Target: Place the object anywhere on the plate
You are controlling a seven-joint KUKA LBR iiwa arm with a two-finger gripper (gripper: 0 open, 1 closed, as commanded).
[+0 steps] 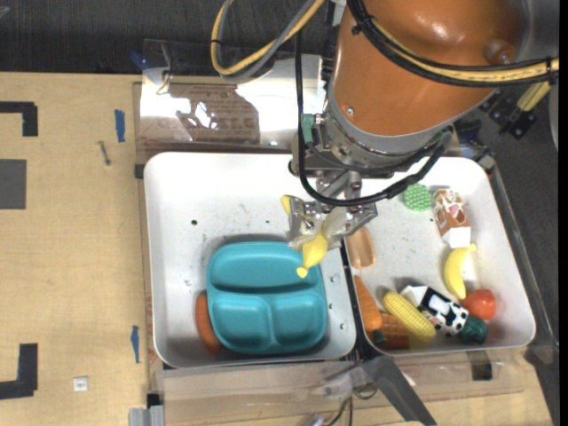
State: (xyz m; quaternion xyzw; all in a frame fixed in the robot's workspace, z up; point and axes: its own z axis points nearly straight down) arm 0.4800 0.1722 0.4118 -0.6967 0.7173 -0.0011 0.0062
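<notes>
A teal divided plate (264,300) lies in the front half of the left bin (177,238). My gripper (325,227) hangs over the plate's back right corner, reaching down from the big orange-banded arm. It is shut on a small yellow object (312,251), which points down toward the plate's rim and hangs just above it. An orange piece (204,322) peeks out from under the plate's left edge.
The right bin (510,238) holds a banana (455,272), a corn cob (407,314), a tomato (480,303), a green knobbly ball (415,196), a carrot (368,304), a black-and-white toy (438,309) and a brown sausage (359,248). The divider between bins runs just right of the plate.
</notes>
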